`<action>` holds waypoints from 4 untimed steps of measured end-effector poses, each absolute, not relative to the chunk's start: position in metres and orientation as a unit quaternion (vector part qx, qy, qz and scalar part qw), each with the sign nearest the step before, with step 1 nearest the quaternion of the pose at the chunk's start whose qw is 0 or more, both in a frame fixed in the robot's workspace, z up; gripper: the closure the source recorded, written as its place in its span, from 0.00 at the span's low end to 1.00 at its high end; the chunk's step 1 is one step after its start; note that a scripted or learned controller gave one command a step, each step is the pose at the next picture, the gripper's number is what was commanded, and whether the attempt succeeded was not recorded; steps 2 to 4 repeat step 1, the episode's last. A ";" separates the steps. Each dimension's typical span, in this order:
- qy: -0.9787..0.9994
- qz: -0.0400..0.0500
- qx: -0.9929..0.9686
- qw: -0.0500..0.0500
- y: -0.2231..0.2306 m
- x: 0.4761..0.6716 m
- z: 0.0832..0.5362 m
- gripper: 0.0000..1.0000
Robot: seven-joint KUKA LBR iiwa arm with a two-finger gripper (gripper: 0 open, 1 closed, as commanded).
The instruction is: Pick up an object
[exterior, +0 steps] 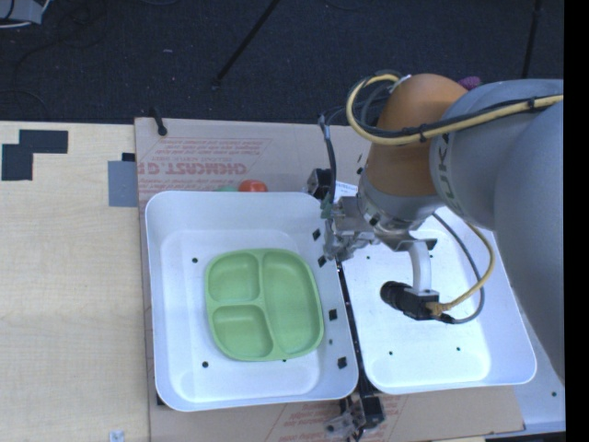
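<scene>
The green divided plate (265, 304) looked like smooth matt plastic, lying in the left bin (175, 247), itself smooth white plastic with a faint sheen. Under that bin, brown printed cardboard (202, 159) looked dull and papery. Left of the cardboard, the surface (64, 293) showed pale wood grain. The arm's (515, 173) grey shell looked smooth, its orange band (414, 145) glossy.

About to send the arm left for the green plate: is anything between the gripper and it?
Only the rims where the two bins meet. The gripper hangs right at that divide, and the green divided plate lies just beyond in the left bin, with nothing on it or beside it.
</scene>
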State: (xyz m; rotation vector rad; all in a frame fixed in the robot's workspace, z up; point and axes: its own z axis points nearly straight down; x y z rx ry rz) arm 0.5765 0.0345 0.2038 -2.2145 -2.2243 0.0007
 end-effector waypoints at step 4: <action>-0.708 0.000 -0.706 0.001 0.080 0.594 0.219 1.00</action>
